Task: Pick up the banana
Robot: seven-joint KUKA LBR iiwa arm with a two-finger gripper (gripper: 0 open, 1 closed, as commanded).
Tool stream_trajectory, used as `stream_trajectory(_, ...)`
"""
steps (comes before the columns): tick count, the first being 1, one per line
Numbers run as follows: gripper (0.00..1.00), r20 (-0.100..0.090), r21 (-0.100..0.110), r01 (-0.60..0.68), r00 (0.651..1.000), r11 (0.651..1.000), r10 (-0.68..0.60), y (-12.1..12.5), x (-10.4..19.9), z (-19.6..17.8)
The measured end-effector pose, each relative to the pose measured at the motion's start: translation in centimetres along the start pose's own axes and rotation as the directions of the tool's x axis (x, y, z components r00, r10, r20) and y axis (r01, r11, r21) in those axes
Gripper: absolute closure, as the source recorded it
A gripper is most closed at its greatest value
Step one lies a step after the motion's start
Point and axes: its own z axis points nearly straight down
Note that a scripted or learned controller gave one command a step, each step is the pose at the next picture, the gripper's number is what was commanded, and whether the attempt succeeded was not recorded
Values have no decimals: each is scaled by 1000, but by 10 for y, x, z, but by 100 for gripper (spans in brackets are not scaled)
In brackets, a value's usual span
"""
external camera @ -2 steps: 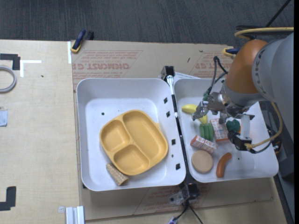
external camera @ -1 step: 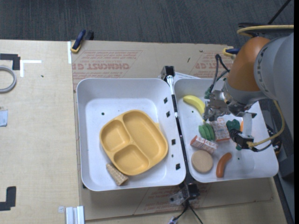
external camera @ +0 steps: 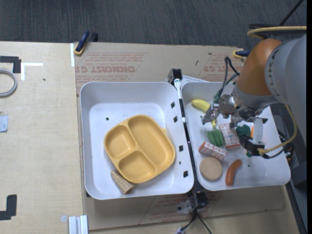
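Observation:
The yellow banana [external camera: 200,105] lies in the right bin [external camera: 265,172], near its far left corner. My gripper [external camera: 213,116] hangs just to the right of the banana and a little nearer, low over the bin; nothing can be made out in its grasp. The grey arm with its orange band [external camera: 258,72] comes in from the right above the bin.
Close to the gripper in the right bin lie a green item [external camera: 215,137], a red-and-white carton [external camera: 229,134], a small packet [external camera: 212,150], a round tan bun [external camera: 211,169] and a sausage [external camera: 233,171]. The left bin [external camera: 92,130] holds a yellow divided plate [external camera: 140,147] and a wafer piece [external camera: 121,182].

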Motion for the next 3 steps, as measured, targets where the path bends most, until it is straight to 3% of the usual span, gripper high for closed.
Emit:
stream_trajectory(1,100,0,1,-1,1000,1000,1,0,-1,-10)
stream_trajectory(2,0,0,0,-1,1000,1000,1,0,-1,-10)
stream_trajectory(3,100,1,0,-1,1000,1000,1,0,-1,-19)
